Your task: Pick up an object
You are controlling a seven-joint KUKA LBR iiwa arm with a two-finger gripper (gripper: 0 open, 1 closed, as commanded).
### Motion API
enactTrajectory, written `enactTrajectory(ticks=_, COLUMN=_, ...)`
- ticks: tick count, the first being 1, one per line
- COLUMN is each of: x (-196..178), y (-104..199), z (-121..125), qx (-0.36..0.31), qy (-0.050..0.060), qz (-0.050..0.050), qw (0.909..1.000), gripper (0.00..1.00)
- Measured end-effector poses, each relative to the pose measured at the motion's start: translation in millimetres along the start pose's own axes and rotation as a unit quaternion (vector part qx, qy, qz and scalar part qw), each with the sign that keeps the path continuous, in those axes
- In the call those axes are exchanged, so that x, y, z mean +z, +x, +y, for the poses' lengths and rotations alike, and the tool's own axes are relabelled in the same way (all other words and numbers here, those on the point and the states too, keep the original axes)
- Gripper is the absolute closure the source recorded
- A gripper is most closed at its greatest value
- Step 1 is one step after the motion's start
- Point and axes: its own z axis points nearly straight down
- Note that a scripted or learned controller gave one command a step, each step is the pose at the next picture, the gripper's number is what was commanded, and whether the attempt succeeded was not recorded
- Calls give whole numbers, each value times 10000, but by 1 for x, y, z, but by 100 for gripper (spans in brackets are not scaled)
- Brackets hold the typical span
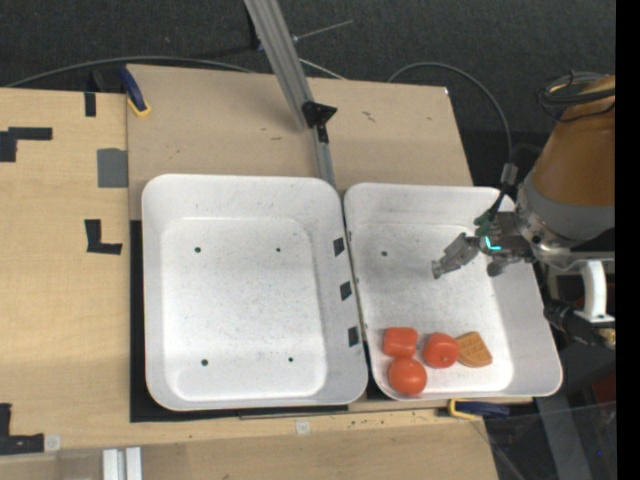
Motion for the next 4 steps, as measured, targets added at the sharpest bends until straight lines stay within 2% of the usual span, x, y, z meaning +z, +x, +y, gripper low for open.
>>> enactTrajectory(ticks=1, x=-2, y=0, z=1, qx=-5, qy=-21, qz=-4, qw=10000, gripper=0)
enactTrajectory(ticks=3, x=126, y=0, z=-9, qx=3, qy=16, qz=2, qw=10000, gripper=0)
enactTrajectory(ticks=4, x=149, y=0, z=-9, qx=2, qy=-25, qz=-11, qw=10000, gripper=0)
